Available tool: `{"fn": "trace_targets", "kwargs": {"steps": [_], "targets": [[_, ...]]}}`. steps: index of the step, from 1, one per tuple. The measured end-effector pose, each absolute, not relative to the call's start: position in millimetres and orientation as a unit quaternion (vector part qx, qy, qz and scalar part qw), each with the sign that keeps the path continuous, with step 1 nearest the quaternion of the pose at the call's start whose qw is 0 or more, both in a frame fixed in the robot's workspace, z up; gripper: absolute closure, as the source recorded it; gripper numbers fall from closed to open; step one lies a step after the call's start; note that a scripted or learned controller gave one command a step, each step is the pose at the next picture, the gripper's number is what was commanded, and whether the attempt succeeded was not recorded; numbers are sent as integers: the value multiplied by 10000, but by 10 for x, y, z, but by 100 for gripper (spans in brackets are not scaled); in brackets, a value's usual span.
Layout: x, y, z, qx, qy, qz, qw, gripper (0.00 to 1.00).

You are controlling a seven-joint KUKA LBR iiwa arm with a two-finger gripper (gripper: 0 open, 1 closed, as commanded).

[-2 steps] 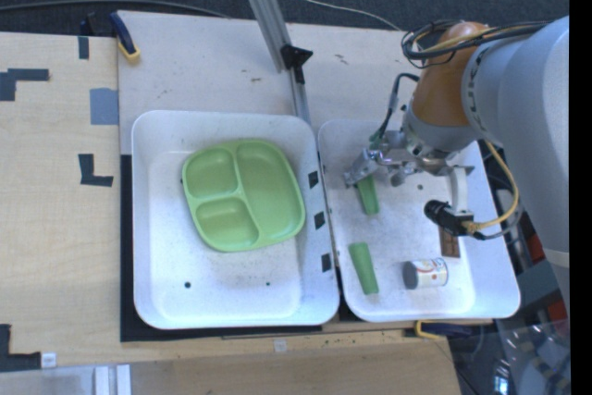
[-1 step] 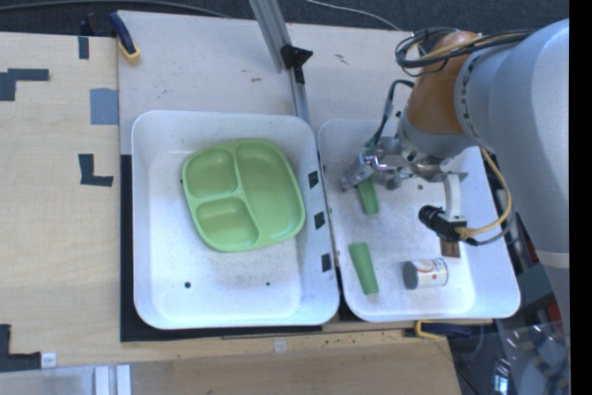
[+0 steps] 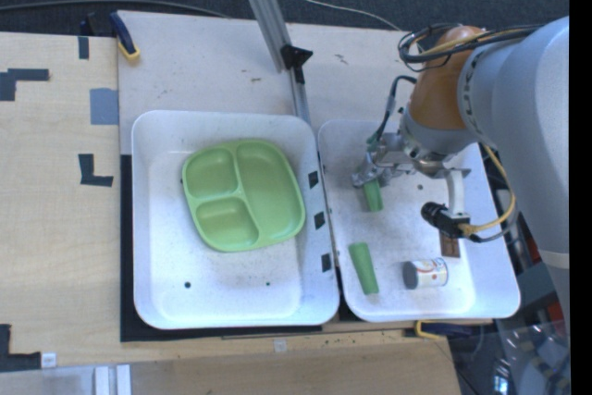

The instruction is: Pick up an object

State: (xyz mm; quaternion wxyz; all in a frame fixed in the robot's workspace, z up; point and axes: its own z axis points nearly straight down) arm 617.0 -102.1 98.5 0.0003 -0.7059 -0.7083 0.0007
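Gripper (image 3: 372, 180) centre-right, fingers closed on short green plastic cylinder (image 3: 373, 196); lift straight up, slow, keep grip firm.

A short green cylinder (image 3: 373, 196) stands tilted in the right bin's upper part, seemingly between the claw (image 3: 370, 180) fingers.

A green divided plate (image 3: 244, 193) is filling the left bin's (image 3: 153, 227) middle; a green cylinder (image 3: 363, 268) and small can (image 3: 425, 273) are crowding the right bin's (image 3: 490, 296) near side.
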Motion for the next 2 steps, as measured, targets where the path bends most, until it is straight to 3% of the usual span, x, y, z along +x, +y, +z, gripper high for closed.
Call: {"fn": "trace_targets", "kwargs": {"steps": [2], "targets": [[6265, -1003, 2096, -7062, -7080, -15, -17, 100]]}}
